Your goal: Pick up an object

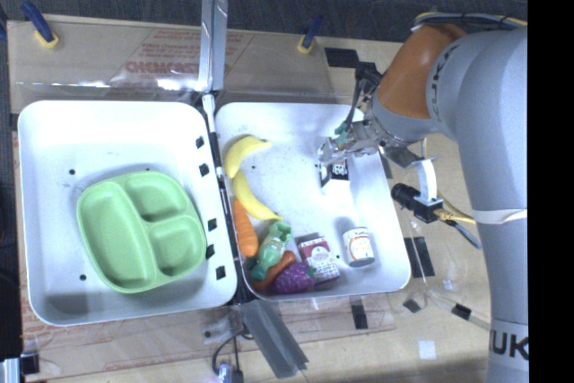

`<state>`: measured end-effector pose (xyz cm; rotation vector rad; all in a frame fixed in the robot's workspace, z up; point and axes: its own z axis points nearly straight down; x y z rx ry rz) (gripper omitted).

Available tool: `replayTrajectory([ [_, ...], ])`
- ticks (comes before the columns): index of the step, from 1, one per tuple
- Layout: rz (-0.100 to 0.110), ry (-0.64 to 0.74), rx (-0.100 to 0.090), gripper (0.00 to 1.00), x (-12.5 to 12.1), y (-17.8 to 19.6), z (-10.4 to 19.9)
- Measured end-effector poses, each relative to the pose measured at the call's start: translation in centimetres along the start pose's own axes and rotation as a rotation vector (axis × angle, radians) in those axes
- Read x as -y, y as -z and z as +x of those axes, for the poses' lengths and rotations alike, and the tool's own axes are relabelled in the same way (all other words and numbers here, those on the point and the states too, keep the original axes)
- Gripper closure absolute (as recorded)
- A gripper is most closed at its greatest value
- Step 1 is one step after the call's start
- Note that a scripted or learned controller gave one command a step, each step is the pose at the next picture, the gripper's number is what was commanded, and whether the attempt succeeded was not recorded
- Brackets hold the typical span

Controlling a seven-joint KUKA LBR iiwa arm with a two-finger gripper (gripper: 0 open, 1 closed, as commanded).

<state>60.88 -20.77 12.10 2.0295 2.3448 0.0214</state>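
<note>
In the right bin, hand hovers over bare floor, can't tell its opening, nothing visibly held. Banana near left wall: light, firm, smooth; probably grip mid-curve across its width.

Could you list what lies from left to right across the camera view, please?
Green divided plastic plate → yellow banana → small white cup → grey arm with orange band.

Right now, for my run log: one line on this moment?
gripper: over right bin, nothing seen held | banana: in right bin | green plate: left bin
</note>
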Motion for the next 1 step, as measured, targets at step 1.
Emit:
replayTrajectory([
  [1,0.001,0.002,-0.002,0.0,-0.01,-0.08,0.13],
])
